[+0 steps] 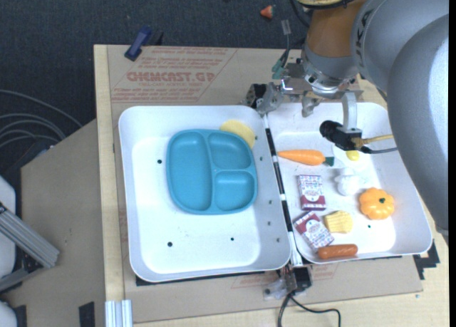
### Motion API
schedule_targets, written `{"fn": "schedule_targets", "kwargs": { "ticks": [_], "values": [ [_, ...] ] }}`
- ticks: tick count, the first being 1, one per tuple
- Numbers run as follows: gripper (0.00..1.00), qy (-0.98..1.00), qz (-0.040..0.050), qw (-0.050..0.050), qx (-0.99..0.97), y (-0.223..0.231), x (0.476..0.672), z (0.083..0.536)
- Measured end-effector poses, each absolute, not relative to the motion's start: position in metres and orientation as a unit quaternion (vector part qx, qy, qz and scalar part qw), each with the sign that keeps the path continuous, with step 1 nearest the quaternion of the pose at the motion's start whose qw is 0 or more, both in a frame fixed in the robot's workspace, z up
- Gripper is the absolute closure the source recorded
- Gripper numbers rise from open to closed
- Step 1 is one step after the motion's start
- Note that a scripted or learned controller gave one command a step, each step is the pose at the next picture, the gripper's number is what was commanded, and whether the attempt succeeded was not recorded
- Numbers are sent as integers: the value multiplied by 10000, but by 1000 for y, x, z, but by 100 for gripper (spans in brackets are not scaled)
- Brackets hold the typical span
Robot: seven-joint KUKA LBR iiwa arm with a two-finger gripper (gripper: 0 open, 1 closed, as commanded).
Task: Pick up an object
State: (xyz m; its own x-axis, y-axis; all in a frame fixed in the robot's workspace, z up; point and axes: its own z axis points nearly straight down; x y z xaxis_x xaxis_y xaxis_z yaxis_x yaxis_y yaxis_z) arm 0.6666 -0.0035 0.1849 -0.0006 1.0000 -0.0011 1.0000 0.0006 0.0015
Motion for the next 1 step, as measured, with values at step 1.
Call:
{"fn": "schedule_targets", "kwargs": {
  "ticks": [1],
  "values": [
    [0, 7073, 1, 9, 7069, -4, 667, 185]
  ]
}}
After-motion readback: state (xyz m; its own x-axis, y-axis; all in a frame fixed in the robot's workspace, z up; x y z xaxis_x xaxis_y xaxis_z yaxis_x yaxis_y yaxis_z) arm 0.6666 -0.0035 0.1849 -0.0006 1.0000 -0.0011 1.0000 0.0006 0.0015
